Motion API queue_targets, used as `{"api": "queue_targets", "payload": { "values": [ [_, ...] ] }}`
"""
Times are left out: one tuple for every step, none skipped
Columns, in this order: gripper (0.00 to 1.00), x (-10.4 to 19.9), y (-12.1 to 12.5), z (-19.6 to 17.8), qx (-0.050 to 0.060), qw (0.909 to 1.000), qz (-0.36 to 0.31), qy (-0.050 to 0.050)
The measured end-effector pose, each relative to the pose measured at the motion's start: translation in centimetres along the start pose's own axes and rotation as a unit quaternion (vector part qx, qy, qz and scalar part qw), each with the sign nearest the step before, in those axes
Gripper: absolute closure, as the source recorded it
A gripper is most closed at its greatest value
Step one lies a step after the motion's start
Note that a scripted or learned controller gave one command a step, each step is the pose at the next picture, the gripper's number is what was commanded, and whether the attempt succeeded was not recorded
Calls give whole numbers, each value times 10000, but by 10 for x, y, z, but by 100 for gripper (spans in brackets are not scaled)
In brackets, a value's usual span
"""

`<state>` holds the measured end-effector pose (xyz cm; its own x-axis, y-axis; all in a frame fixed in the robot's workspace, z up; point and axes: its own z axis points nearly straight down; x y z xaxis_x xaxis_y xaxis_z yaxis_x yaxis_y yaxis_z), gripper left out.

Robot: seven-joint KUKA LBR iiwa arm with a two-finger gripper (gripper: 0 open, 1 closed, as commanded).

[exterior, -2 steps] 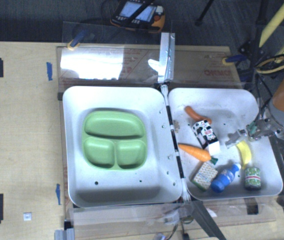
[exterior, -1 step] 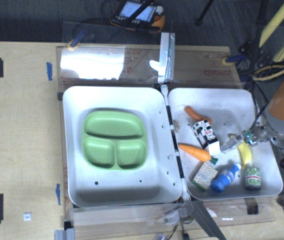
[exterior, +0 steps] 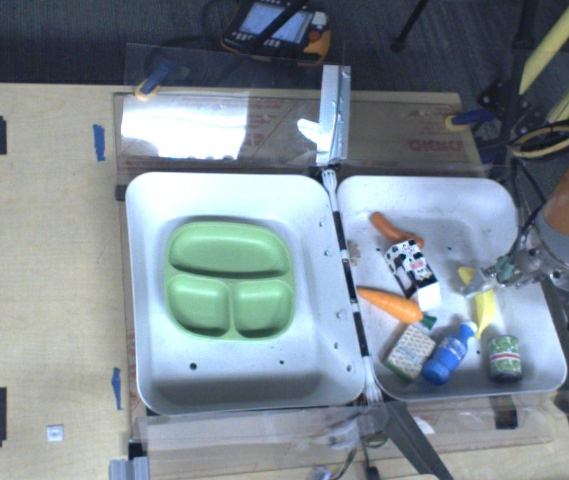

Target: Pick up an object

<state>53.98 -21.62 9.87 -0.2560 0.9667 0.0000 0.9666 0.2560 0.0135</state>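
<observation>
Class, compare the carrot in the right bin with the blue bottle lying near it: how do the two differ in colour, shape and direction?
The carrot is orange; the blue bottle is blue with a white end. The carrot tapers to a point at its left end, while the blue bottle stays stubby and rounded. The carrot runs left to right, tilting slightly down to the right; the blue bottle slants from lower left to upper right. Both lie flat in the right bin.

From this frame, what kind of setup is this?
Likely a robot grasping test bench: two white bins side by side, toy food like a carrot in the right one, and a teach pendant behind.
</observation>
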Motion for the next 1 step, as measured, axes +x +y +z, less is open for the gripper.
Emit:
{"api": "queue_targets", "payload": {
  "values": [
    [100, 43, 8, -94, 60, 9985, 552, -8]
  ]
}}
